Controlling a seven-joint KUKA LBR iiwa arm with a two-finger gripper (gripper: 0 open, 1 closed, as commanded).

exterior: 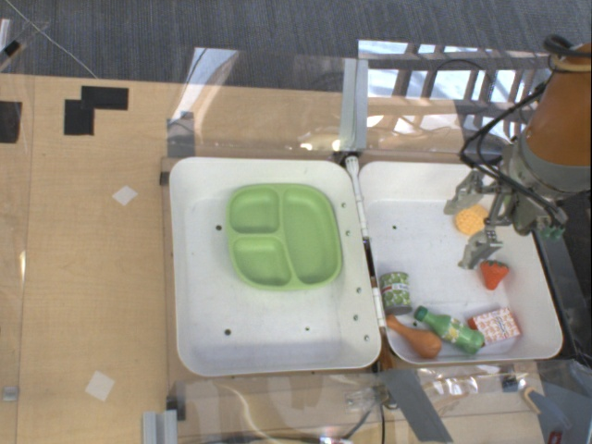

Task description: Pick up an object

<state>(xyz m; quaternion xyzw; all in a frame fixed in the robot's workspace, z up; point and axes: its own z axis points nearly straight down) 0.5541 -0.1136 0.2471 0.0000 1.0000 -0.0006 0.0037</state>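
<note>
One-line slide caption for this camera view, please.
Arm's tool hovers over the right bin near a strawberry and yellow waffle; green plate fills the left bin.

Arm (564, 109) reaches from right; gripper (476, 220) lowered, fingers spread.

One fixed camera looks down at a slant; both white bins (185, 276) lie fully within frame.

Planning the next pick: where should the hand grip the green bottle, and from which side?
Grip the green bottle across its mid-body, coming straight down. It lies flat and slanted; the drumstick and pink box crowd its sides, so closing across the narrow width probably fits best.
</note>
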